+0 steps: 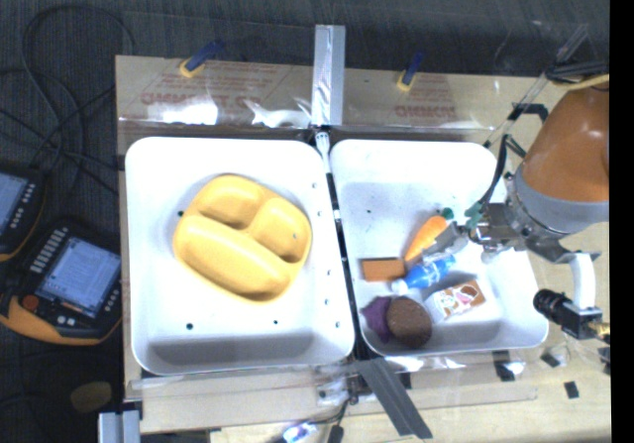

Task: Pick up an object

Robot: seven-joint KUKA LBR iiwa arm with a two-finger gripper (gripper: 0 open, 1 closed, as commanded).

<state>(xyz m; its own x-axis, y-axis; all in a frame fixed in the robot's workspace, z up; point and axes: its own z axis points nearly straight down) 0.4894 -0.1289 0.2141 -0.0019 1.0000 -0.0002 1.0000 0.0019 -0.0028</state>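
Observation:
My gripper [474, 225] hangs low over the right side of the right bin [416, 159], reaching in from the arm's orange band [575, 149]. It sits just right of the upper tip of an orange carrot-shaped toy [427, 234]. Below the carrot lie a blue and white bottle [428, 274] and a flat brown block [379, 269]. A white packet with red print [458, 299] rests toward the bin's front right. A brown ball [407, 321] and a purple item [376, 311] crowd the front wall. Nothing visible is held by the gripper.
A big yellow lumpy object [243, 236] covers the middle of the left bin [158, 332]. A metal rail [329, 74] stands behind the divider between the bins. Handheld controllers [69, 277] and cables lie on the floor at the left.

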